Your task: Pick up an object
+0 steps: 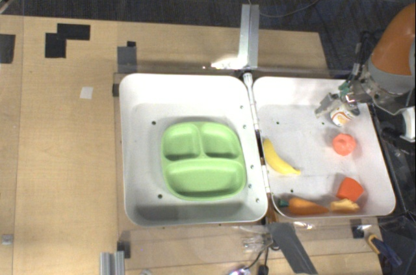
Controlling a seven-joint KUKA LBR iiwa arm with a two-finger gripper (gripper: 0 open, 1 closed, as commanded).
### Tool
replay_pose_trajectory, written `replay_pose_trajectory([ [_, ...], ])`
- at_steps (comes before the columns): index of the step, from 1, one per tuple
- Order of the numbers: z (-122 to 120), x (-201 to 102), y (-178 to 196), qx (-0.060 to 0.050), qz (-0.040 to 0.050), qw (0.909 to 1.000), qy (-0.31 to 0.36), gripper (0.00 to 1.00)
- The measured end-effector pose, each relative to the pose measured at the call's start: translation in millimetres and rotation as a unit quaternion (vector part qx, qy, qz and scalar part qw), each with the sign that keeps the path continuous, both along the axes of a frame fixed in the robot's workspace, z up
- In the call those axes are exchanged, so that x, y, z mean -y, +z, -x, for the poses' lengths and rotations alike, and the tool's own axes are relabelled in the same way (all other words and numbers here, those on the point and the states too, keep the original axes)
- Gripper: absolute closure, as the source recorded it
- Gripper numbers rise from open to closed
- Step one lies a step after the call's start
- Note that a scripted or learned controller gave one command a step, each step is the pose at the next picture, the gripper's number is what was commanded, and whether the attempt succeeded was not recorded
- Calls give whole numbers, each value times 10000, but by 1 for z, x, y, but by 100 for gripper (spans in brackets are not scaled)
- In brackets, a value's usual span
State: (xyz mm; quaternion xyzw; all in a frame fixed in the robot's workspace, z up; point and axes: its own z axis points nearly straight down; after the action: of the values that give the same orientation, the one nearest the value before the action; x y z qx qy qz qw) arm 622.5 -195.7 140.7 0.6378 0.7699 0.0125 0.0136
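Note:
My gripper (pixel 336 103) is low over the far right part of the right bin (pixel 305 95), at the end of the grey and orange arm (pixel 393 56). Just below it lies a small white and orange object (pixel 340 117), touching or nearly touching the gripper tip. A pink-red round toy (pixel 344 144) lies a little nearer the camera. Against the bin's left wall rests a yellow banana (pixel 280 160). An orange-red block (pixel 350 189), a carrot (pixel 307 206) and a small yellow piece (pixel 345 205) sit along the near edge.
The left bin (pixel 140 137) holds a green divided plate (pixel 203 160). A metal post (pixel 249 36) stands behind the ridge between the bins. Cables and clamps lie along the bench's near edge (pixel 273 248).

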Motion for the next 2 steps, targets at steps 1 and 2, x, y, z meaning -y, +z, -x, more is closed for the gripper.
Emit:
replay_pose_trajectory([
  [1, -10, -1, -1, 4, 3, 10000, 62, 0],
  [2, -12, 0, -2, 26, 25, 9991, 414, 0],
])
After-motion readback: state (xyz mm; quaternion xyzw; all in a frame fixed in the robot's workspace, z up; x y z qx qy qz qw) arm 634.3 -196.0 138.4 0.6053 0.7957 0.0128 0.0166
